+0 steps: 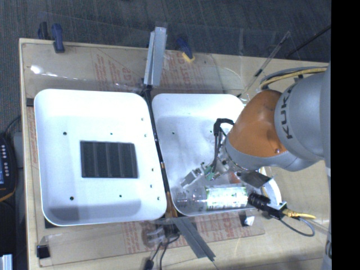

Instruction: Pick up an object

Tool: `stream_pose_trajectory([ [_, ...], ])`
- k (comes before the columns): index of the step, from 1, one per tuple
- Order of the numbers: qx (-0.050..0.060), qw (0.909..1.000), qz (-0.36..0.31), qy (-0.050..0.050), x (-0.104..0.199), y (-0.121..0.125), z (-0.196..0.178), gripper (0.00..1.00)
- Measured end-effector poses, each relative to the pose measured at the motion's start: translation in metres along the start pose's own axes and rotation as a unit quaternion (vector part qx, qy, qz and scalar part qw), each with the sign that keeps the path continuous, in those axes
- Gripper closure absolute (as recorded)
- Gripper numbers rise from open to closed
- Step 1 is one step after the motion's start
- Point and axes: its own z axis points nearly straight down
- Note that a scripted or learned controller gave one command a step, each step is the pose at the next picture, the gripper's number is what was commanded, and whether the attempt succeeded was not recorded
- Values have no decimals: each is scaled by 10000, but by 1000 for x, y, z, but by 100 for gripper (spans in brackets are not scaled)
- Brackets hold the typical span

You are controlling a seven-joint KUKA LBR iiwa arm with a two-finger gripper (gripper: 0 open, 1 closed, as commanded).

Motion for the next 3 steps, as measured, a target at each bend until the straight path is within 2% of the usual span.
stream_pose_trajectory([
  [1, -2, 9989, 465, -10, -57, -25, -22, 0],
  [2, -3, 9999, 162, -6, -80, 15, 10, 0],
  [3, -3, 10000, 64, -5, -89, 34, -4, 0],
])
